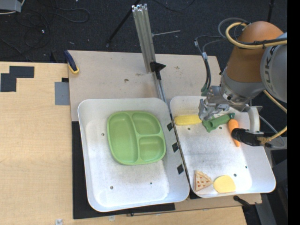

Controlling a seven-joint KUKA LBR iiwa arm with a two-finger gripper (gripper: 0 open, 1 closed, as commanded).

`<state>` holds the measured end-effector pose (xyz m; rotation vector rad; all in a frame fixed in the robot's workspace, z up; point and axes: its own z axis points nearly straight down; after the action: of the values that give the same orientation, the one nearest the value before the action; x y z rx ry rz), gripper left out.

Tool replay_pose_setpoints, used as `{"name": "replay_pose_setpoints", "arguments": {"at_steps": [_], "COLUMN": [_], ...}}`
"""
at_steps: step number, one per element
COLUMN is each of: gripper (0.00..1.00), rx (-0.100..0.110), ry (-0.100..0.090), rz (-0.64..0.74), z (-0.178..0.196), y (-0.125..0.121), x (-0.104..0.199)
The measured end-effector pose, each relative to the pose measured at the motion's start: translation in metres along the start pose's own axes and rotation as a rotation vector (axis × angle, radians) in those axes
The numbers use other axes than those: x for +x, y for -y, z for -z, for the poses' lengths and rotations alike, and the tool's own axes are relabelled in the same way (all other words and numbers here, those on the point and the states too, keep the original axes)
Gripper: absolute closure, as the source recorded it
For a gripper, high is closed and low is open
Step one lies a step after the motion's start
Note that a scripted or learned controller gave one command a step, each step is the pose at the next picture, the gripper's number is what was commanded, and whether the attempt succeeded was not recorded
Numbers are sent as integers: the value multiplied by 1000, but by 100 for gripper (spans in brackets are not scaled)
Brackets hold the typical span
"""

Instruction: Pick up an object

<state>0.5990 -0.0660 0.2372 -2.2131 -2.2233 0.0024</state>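
White plastic forms the two shallow bins we see side by side on the worktop (112,74). Our left bin (93,172) carries a green divided plate (136,137), lying flat near its middle. Our right bin (253,172) holds a yellow oblong piece (186,120) at its upper left, a green block (216,122) just beside it, an orange carrot-like piece (234,128) to the right of the block, and, near the lower edge, a pizza-slice toy (202,180) next to a yellow round piece (224,184). Our end effector (209,117) sits low over the upper part of the right bin, right at the green block; we cannot tell how its tips stand or whether the block is gripped
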Motion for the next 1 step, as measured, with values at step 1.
{"name": "replay_pose_setpoints", "arguments": {"at_steps": [1], "gripper": [100], "rx": [1], "ry": [0], "rz": [1], "z": [-13], "y": [-1], "x": [57]}}
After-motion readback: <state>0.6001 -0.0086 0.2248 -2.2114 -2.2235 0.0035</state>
